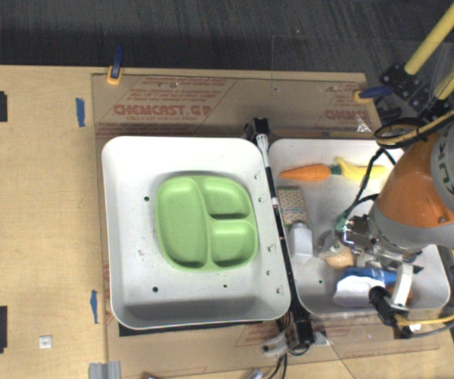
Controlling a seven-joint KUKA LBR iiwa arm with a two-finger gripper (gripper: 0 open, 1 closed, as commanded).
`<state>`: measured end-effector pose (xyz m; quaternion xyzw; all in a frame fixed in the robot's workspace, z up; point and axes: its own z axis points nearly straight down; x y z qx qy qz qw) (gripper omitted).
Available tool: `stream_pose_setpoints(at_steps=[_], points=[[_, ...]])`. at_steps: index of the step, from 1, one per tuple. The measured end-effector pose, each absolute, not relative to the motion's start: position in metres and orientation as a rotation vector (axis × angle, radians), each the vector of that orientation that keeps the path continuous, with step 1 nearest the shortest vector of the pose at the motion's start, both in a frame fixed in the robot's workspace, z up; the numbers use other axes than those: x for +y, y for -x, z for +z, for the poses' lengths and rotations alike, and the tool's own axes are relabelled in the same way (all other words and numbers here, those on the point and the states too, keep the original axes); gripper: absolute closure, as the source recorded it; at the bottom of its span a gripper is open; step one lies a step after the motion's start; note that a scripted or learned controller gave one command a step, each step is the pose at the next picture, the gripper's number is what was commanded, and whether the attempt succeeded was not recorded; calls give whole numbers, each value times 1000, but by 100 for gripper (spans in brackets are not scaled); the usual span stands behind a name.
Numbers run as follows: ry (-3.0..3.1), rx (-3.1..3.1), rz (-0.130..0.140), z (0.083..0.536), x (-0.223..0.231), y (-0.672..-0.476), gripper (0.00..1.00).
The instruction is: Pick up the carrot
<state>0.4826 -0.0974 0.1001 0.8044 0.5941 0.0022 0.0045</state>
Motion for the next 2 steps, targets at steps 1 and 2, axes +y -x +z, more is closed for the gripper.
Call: stream_pose_setpoints(at_steps=[1, 2], points=[[-2518, 1860, 8, 109, -97, -483, 100], [-2709, 1581, 11, 90, -93, -482, 100]])
